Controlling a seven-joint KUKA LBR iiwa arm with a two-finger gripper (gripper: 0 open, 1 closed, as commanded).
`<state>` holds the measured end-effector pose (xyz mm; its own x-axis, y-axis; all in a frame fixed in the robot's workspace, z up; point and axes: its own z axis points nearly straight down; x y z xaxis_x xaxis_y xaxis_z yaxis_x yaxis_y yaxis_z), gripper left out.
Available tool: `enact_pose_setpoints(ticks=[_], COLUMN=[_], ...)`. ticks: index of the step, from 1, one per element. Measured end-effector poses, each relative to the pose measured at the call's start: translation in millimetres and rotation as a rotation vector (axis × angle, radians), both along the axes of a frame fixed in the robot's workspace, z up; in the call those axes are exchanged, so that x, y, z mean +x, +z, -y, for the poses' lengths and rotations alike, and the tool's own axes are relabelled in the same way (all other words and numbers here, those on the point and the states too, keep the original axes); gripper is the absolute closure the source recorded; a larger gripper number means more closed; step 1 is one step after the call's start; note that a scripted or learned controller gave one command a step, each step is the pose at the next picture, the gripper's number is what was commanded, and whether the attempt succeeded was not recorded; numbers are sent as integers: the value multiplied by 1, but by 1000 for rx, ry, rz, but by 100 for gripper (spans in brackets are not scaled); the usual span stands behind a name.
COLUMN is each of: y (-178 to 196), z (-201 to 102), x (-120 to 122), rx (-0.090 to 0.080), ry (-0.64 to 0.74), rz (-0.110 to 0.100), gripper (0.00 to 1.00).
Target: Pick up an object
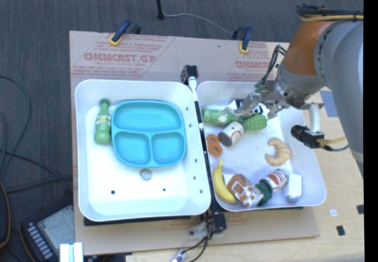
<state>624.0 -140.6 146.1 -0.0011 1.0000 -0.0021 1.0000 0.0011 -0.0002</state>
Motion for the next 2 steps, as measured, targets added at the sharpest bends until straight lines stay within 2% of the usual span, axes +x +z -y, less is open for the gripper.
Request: enact_pose_setpoints(ticks=[1, 2], y=[-59, -48], z=[-35, -35], x=[-68, -66], rx=[1, 0], ry=[-2, -2], rz=[3, 7], gripper=[0, 100])
